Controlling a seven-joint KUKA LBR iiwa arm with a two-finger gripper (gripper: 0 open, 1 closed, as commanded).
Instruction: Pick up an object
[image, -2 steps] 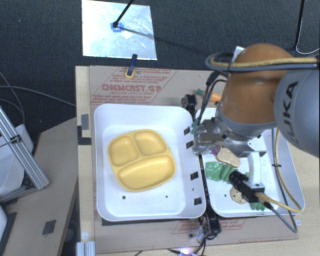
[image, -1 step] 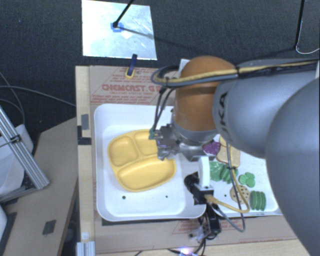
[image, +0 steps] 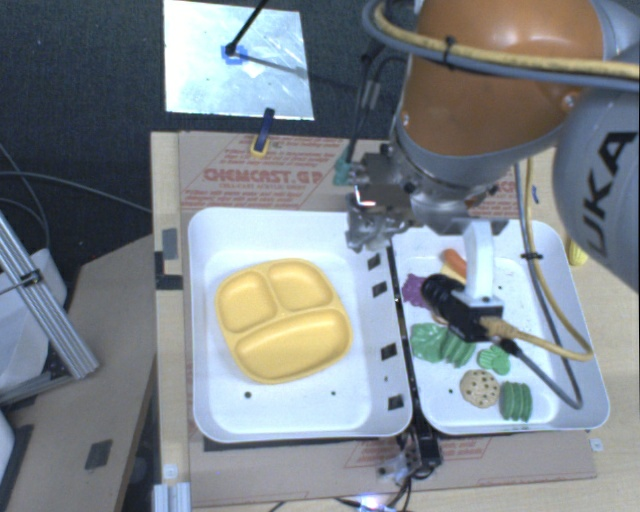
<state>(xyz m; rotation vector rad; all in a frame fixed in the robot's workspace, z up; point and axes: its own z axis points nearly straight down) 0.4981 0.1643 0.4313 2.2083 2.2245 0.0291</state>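
The loose things to pick from lie in the right bin (image: 450, 412). An orange piece (image: 453, 262) sits toward its far side, and a purple piece (image: 413, 290) lies near it, close to the wall shared with the other bin. Nearer the camera is a green leafy piece (image: 440, 345), with a smaller green piece (image: 493, 360) just beside it on the right. A round speckled cookie (image: 480, 388) comes next, and a ribbed green piece (image: 516, 401) lies just to its right, near the front rim.

The gripper (image: 368, 232) hangs at the far end of the divide between the two bins, over the far right corner of the left bin (image: 230, 240). It has nothing in its grasp that can be seen, and no object lies under its tip. From this angle I cannot tell whether it is open or closed.

A yellow divided plate (image: 283, 320) lies flat in the middle of the left bin, well apart from the gripper. Both bins rest on a cardboard sheet (image: 262, 172) with red print, and a silvery sheet (image: 238, 60) lies beyond it
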